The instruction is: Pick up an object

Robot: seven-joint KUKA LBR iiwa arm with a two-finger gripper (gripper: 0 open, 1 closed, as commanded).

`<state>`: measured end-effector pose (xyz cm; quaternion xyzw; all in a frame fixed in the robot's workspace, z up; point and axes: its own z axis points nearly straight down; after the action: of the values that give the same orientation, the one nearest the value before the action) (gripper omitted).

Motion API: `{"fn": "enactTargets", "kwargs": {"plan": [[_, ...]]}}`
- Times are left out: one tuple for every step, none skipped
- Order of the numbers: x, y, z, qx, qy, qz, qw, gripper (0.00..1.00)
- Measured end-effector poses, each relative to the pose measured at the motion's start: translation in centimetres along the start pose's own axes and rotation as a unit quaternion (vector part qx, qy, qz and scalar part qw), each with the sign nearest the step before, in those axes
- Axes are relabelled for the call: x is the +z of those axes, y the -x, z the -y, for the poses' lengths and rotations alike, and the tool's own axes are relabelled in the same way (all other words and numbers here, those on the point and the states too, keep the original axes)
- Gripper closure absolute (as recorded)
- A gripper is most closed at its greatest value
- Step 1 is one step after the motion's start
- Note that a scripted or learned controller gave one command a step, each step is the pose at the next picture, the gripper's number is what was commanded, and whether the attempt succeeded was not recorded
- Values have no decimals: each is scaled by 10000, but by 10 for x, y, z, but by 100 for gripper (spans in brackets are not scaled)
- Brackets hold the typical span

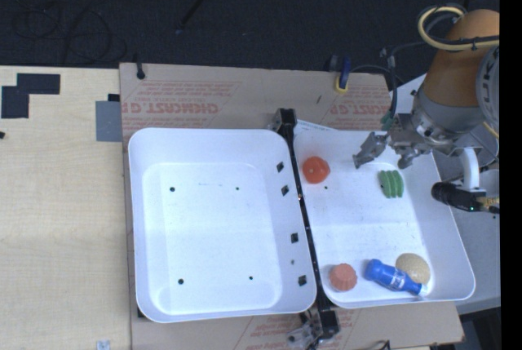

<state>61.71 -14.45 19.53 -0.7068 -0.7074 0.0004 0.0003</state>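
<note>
Nearest the camera, along the front wall of the right bin [457, 275], three small things lay in a row — a round, salmon-pink piece with a rough, knobbly surface [343, 276], a glossy blue bottle-shaped object [391, 276] lying on its side with a pale end, and a dull tan ball [413, 266] touching the bottle's far side. Farther back in the same bin sat one smooth orange-red ball [316, 170], close to the black divider [298, 210] where the two bins met, and one green ribbed piece [392, 183], oblong and ridged, near the bin's right side. That made five objects in all, one of each kind, all in the right bin. The left bin [139, 218] was a shallow white plastic tray with rounded corners and a few small dark dots on its floor. Both bins rested on brown printed cardboard [204, 95]. The gripper [387, 148] hung over the back of the right bin, just above the green ribbed piece, its two dark metal fingers spread apart with nothing between them. Behind it rose the arm [457, 87], with its smooth orange band.
</note>
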Motion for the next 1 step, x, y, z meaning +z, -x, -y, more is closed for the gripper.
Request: {"fn": "enactTargets", "kwargs": {"plan": [[114, 71, -19, 18, -28, 5, 10000, 0]]}}
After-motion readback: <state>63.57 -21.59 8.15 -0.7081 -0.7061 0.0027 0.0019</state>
